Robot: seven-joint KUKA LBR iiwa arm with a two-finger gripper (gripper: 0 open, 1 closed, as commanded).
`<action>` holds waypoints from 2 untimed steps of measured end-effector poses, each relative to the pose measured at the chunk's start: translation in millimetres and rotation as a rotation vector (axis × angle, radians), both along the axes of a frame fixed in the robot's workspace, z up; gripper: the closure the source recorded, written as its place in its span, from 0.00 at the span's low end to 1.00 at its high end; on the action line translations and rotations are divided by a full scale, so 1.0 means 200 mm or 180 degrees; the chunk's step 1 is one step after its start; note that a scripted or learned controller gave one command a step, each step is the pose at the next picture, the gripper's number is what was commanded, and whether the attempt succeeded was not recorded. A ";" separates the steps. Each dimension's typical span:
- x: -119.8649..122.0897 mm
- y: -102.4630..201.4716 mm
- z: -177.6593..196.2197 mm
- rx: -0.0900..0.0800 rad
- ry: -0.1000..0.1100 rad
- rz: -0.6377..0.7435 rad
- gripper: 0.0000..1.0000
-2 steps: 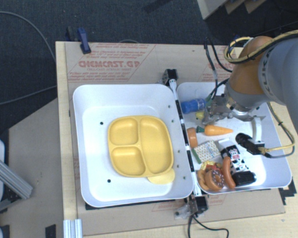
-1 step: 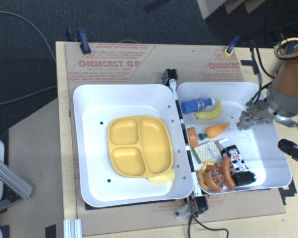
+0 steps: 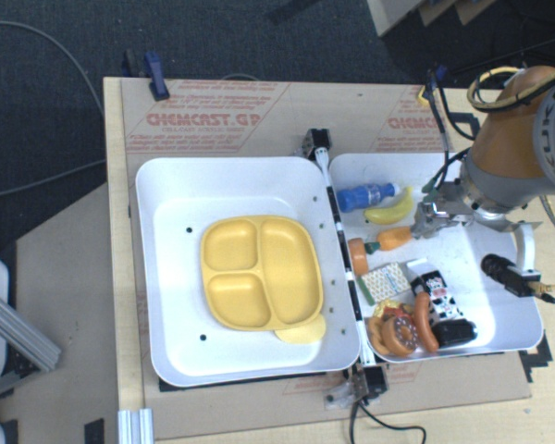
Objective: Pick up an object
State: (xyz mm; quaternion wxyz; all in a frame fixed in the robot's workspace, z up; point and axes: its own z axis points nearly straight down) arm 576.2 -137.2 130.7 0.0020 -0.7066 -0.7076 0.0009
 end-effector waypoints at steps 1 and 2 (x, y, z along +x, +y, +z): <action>0.00 0.00 0.00 -0.0001 -0.0001 -0.0002 0.00; 0.19 0.22 -0.24 -0.0004 -0.0009 -0.0001 0.00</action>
